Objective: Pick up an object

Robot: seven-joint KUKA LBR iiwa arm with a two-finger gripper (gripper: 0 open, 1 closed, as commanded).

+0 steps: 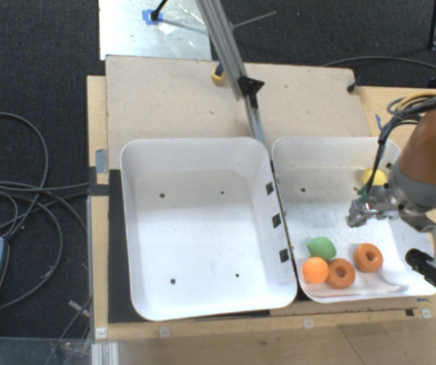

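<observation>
Toys bunch up along the right bin's [294, 158] near edge while the hand [358, 213] hangs over bare floor beside the yellow ball [372, 177], and I can't tell its grip.

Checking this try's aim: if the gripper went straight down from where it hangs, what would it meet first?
Probably bare floor of the right bin, left of the yellow object; the gripper hangs above it, though depth is unclear.

- Arm [431, 154]: enters from the right, orange band above the wrist, bent downward.
- Gripper [361, 213]: grey, at the arm's lower left end, pointing left and down.
</observation>
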